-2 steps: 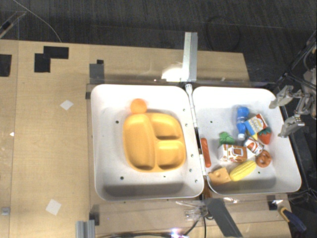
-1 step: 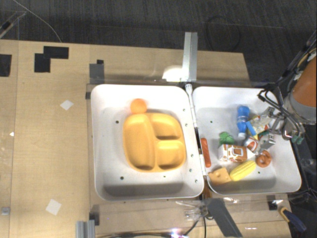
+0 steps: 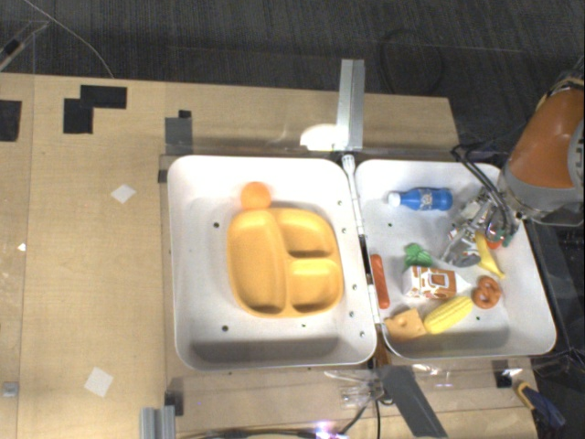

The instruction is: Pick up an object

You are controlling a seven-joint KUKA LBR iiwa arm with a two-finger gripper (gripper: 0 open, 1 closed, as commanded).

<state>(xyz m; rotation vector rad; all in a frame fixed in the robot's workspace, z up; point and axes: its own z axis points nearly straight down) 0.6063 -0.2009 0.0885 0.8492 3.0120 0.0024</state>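
Hand (image 3: 468, 242): metal, two-fingered, low over the right bin (image 3: 528, 337) toward that bin's 2 o'clock side; whether it is spread or pressed together cannot be told, and nothing is seen between its tips. Arm (image 3: 548, 154): grey with orange band, entering at 3 o'clock of the view.

Right bin contents, outward from the hand:
- Yellow banana-like piece (image 3: 491, 260), just beside the hand at its 4 o'clock.
- Green toy (image 3: 417, 255), at the hand's 9 o'clock, near.
- Small carton (image 3: 430, 283) with red print, at 7 o'clock, touching the green toy.
- Pretzel-shaped brown piece (image 3: 487, 292), at 5 o'clock.
- Corn cob (image 3: 448, 315), yellow, at 6 o'clock, beside a tan wedge (image 3: 405, 324).
- Blue bottle (image 3: 422, 199), lying flat, white cap to the left, at 10 o'clock.
- Red stick-shaped item (image 3: 379, 280), along the bin's left wall.

Left bin (image 3: 196, 327): yellow divided tray (image 3: 279, 262) at centre; orange ball (image 3: 256, 195) touching the tray's 11 o'clock edge.

Desk (image 3: 82, 273): light wood, bearing both bins side by side.
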